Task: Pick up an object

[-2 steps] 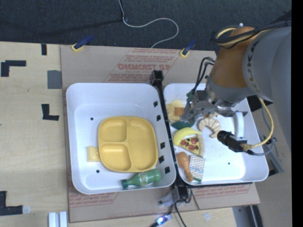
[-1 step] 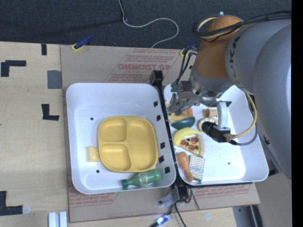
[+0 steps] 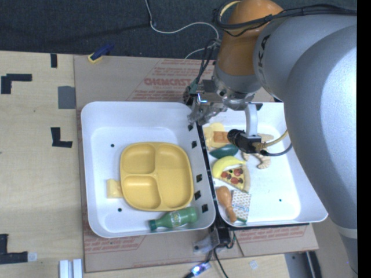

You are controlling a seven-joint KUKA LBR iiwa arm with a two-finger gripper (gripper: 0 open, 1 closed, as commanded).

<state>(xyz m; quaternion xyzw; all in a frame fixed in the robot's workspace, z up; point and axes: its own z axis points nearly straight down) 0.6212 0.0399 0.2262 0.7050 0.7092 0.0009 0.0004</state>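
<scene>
Apparently light, rigid and slick, the toy food is heaped along the right bin's left wall; the banana's middle is favoured. Gripper state cannot be told.

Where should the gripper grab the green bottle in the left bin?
Grip the green bottle across its body from above, fingers closing across its width. It lies on its side along the bin's near wall beside the yellow plate, so a sideways approach looks blocked.
</scene>
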